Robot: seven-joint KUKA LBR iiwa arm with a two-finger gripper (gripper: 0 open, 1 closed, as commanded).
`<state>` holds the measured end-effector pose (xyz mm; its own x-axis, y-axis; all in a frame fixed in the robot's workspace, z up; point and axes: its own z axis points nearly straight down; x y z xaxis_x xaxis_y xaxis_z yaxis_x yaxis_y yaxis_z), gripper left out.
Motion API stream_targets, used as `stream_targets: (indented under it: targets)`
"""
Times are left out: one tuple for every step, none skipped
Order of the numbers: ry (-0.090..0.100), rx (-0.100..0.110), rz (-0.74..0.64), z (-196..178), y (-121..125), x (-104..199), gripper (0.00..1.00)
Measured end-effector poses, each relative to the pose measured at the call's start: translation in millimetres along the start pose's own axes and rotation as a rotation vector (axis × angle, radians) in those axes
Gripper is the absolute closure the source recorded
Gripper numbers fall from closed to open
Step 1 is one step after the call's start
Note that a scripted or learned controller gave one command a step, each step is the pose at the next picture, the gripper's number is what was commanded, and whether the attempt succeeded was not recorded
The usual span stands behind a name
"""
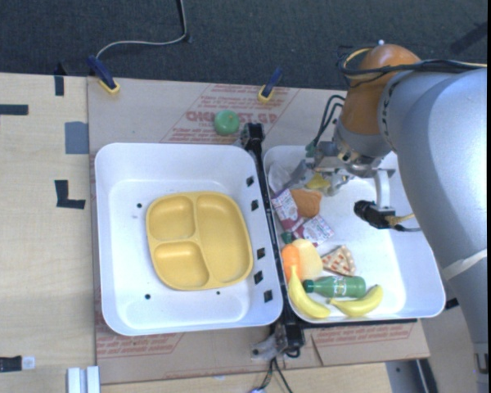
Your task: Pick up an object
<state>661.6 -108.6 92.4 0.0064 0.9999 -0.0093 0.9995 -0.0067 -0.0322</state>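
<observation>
The big grey arm [442, 137] reached in from the right and bent down, its orange band up top. The gripper [323, 170] pointed down low.

The arm [442, 137] runs off the frame at 3 o'clock, so its base is cut off, and its bulk covers the right bin's [417, 289] far corner at about 2 o'clock. The end effector [327, 169] sits low in a clutter of wrappers, too tangled to read its fingers. The orange thing [307, 203] under it is partly covered, can't say what it is. One banana [307, 300] is half hidden by the green bottle [337, 286]. The desk [33, 244] is cropped at 9 and 6 o'clock.
</observation>
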Motion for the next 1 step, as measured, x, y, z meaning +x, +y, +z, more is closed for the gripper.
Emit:
stream_targets:
  targets:
    - [-0.002,0.002,-0.001,-9.3,-0.6,-0.2,1.00]
